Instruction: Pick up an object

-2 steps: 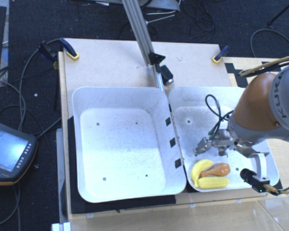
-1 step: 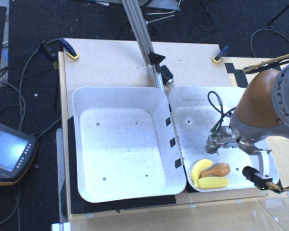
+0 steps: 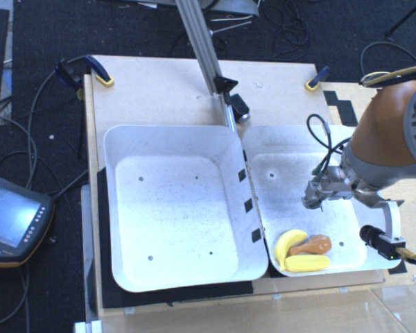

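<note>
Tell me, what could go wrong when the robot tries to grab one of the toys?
1. The banana, the yellow block and the orange-brown piece lie bunched together, so the gripper might nudge or catch two at once.
2. They sit close to the near rim of the right bin, so the gripper could bump the wall or push a toy against it.
3. The banana is curved and may slip away.

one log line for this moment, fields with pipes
arm: over right bin | gripper: above bin floor, nothing seen held | banana, orange item, yellow item: right bin near corner
</note>
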Robot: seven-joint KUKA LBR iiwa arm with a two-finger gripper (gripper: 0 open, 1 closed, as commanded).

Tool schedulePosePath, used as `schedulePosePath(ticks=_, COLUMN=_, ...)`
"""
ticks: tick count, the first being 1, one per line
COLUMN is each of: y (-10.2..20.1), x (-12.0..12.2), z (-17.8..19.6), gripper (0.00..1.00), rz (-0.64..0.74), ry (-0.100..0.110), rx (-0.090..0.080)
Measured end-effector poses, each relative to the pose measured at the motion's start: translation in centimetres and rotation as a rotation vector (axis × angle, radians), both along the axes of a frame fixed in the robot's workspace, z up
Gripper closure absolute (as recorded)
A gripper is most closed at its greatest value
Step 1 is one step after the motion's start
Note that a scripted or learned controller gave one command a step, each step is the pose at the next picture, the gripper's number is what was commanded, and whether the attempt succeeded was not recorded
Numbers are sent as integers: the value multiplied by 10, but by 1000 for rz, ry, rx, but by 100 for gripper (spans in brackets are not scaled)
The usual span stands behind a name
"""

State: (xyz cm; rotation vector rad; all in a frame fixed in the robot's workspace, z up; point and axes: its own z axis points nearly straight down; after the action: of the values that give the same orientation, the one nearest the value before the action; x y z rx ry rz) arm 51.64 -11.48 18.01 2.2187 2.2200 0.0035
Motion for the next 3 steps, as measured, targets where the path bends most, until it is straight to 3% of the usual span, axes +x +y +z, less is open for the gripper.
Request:
schedulePosePath(ticks=1, y=0, x=1, z=43, gripper=100, rz=0, ry=0, rx=0)
schedulePosePath(ticks=3, y=96, x=19, z=63, gripper=100, rz=3, ry=4, rx=2)
